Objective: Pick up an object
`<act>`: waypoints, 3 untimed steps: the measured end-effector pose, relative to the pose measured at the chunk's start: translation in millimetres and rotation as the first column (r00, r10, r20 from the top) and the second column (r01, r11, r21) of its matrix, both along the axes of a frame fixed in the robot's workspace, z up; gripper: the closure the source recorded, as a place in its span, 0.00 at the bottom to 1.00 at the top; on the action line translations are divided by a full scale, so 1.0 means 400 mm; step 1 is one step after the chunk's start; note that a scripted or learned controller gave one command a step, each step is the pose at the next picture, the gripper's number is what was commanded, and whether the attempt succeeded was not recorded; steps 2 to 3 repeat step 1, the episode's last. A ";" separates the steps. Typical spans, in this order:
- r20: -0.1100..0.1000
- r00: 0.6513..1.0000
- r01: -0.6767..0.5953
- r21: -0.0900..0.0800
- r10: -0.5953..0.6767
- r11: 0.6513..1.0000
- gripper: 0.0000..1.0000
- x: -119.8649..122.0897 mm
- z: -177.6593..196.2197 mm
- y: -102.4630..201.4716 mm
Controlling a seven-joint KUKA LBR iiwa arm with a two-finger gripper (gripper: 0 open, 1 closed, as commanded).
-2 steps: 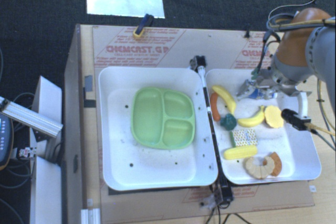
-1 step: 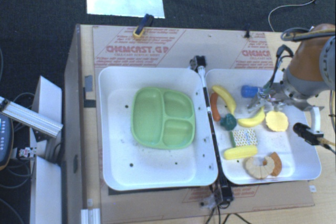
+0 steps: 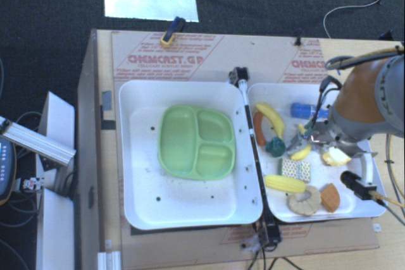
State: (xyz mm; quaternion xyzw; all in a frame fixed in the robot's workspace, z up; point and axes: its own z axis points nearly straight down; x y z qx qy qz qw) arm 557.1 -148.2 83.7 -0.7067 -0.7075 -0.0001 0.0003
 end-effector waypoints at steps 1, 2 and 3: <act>0.003 1.000 0.000 -0.001 0.000 1.000 1.00 0.002 0.027 -0.001; 0.003 1.000 0.000 -0.001 0.000 1.000 1.00 0.002 0.027 -0.001; 0.003 1.000 0.000 -0.001 0.000 1.000 1.00 0.002 0.027 -0.001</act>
